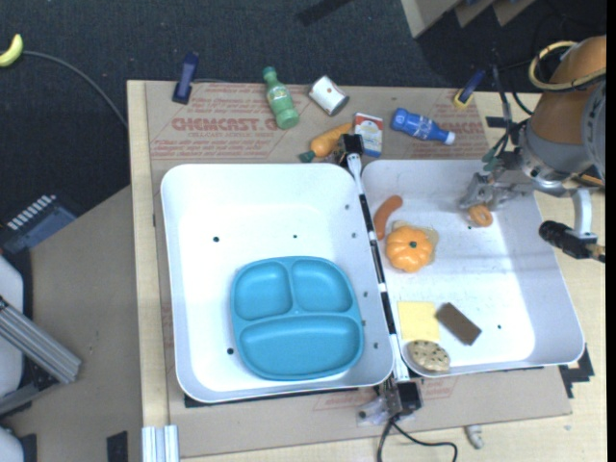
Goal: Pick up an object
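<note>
Reaching for a small orange piece

Starting left: blue tray [296, 318] in the left bin [192, 258]. Right bin's [539, 296] far edge: gripper [478, 198] over the orange piece [480, 217]; finger spread unclear. Descend straight, centre, then close.

Left of gripper [478, 200]: pumpkin [409, 248] and sausage [386, 214] obstruct.
Below: bare bin floor [520, 277], passable.

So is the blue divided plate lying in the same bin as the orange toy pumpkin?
No: the blue divided plate lies in the left white bin, while the orange toy pumpkin sits in the right white bin.
</note>
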Controlling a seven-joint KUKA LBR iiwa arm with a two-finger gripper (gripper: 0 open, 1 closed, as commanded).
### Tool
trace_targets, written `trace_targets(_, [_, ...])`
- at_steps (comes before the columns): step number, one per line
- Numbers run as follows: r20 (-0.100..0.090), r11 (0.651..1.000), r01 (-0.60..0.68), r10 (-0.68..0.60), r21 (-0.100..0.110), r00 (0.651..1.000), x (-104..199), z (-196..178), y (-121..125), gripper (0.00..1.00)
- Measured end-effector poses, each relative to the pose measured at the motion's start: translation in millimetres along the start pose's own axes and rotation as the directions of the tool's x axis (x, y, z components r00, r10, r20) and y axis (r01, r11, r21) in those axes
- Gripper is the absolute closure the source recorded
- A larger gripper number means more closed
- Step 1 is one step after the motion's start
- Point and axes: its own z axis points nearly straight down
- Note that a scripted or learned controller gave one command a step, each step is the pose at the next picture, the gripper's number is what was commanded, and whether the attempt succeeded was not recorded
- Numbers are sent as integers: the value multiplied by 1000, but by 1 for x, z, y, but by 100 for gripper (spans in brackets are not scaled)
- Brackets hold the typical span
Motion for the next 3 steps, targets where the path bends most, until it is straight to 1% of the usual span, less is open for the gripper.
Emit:
trace_targets(1, [-1, 1000, -1, 1, 2, 1000, 52, -3, 11, 100])
trace_targets(2, [-2, 1000, 1, -1, -3, 1000, 174, -91, -8, 100])
trace_targets(3, [-1, 1000, -2, 2, 4, 1000, 191, -102, -42, 100])
